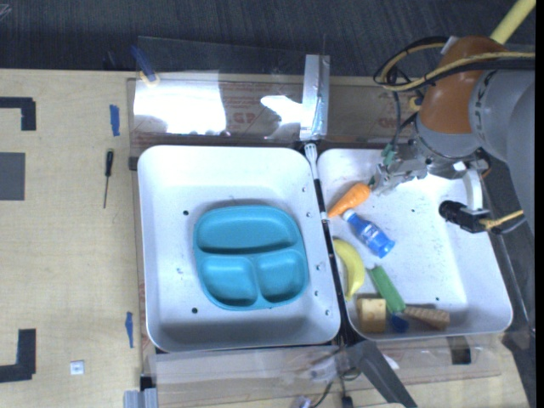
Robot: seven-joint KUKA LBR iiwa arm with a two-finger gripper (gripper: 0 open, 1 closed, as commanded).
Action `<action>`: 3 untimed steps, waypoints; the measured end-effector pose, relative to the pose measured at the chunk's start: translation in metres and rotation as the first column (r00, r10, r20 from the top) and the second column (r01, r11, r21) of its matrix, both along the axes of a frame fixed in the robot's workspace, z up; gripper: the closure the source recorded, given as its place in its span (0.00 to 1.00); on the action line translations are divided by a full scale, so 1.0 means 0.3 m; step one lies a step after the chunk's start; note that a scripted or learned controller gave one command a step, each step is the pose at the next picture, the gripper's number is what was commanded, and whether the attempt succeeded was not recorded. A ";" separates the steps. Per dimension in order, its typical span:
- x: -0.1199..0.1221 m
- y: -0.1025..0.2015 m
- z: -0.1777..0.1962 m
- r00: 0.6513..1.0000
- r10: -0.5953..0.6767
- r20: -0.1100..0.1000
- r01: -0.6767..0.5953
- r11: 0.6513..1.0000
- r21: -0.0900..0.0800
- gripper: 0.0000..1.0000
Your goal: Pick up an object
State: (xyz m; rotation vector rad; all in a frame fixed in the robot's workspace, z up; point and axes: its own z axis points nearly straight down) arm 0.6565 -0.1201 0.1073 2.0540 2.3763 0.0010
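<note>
1. A bench (59,253) of pale wood is filling the left of the frame, with black marks sitting at its far left edge and a thin dark tool (107,175) lying near the left bin's upper corner.
2. The left bin (161,185) is sitting at centre left, and a blue tray (251,255) with three compartments is lying flat in its middle.
3. A clear panel (221,104) is standing behind the left bin, catching bright glare along the top of the frame.
4. The right bin (442,262) is sitting just beside the left one, the two rims touching at centre.
5. A carrot (349,200) is lying tilted in the upper left of the right bin, near the shared rim.
6. A blue bottle (369,234) is lying just below the carrot.
7. A banana (350,264) is lying along the right bin's left wall, just below the bottle.
8. A green stick (388,289) is lying beside the banana, with a tan block (371,314) and a brown piece (425,316) resting at the bin's lower edge.
9. The gripper (389,173) is hanging over the upper part of the right bin, just right of the carrot's upper end; I cannot tell how it is set, nor whether it is touching the carrot.
10. The arm (497,113) is reaching in from the upper right, its orange band (455,87) sitting above the wrist with cables looping around it.
</note>
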 end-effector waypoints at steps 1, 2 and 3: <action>-0.001 0.000 -0.003 1.000 0.000 -0.001 0.000 1.000 0.000 0.00; -0.128 0.045 -0.068 0.995 -0.103 0.004 0.103 0.995 0.000 0.00; -0.190 0.085 -0.066 1.000 0.020 0.004 -0.020 1.000 -0.001 0.00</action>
